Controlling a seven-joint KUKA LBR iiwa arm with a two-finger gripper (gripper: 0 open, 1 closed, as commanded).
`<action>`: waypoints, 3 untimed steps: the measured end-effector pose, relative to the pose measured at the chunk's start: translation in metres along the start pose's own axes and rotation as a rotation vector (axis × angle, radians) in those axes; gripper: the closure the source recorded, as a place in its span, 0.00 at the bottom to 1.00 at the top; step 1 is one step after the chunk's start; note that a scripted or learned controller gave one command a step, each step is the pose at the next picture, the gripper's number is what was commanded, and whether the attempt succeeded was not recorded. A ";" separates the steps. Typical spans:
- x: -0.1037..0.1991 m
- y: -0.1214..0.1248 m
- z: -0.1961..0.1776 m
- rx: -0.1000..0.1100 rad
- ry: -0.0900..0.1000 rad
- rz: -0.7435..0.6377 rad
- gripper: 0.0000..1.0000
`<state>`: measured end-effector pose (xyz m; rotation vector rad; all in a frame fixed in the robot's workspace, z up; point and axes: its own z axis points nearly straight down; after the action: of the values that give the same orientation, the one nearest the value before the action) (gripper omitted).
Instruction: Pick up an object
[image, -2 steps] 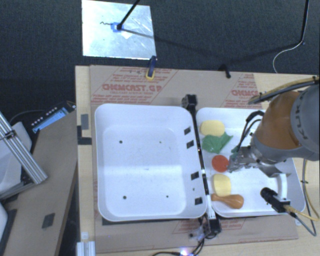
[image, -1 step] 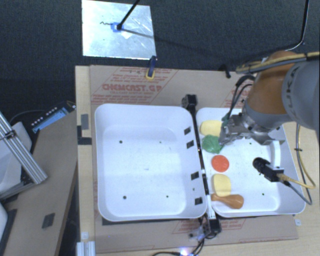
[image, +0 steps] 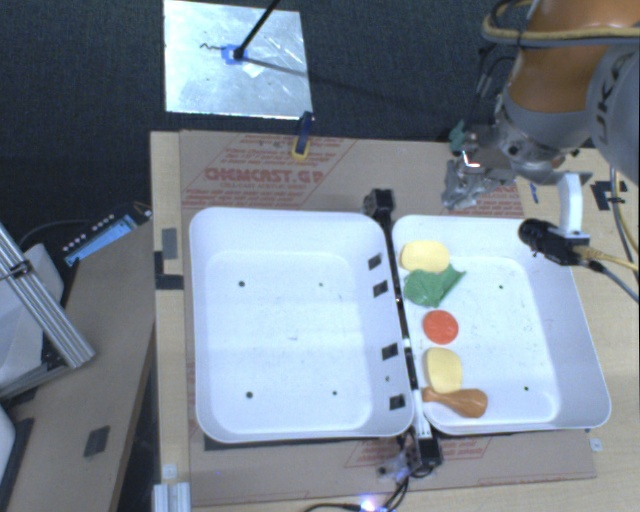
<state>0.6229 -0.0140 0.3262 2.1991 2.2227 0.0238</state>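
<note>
While the arm (image: 570, 70) reaches in from the right, the camera view records the following.

End effector (image: 466, 185): poised over the brown cardboard just behind the back rim of the right bin, near that bin's back-left corner; nothing is seen between its fingers; whether they are spread or pressed together cannot be told.

Right bin (image: 530, 330): shallow, white; holds all five objects in a column along its left wall.

Yellow piece, upper (image: 425, 256): nearest the back rim, closest object to the end effector.

Green leaf-shaped piece (image: 432, 287): just in front of the upper yellow piece, touching it.

Red round piece (image: 441, 326): in front of the green piece, slightly apart.

Yellow piece, lower (image: 444, 369): in front of the red piece.

Brown drumstick-shaped piece (image: 460, 401): lying crosswise at the front, touching the lower yellow piece.

Left bin (image: 290, 320): shallow, white; joined to the right bin along a central divider (image: 395, 300) bearing black clips.

Obstructions: a black and white fixture (image: 560, 235) with a cable overhangs the right bin's back-right rim; the left wall stands tight against the object column.

Surroundings: cardboard sheet (image: 260, 170) on the surface; reflective square panel (image: 238, 58) behind it; aluminium rail (image: 35, 300) at far left.
</note>
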 end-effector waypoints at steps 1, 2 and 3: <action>0.105 -0.036 -0.057 0.013 0.004 -0.005 1.00; 0.186 -0.063 -0.114 0.014 0.005 -0.003 1.00; 0.224 -0.120 -0.218 0.011 0.007 -0.001 1.00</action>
<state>0.4963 0.2082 0.5418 2.2069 2.2326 0.0197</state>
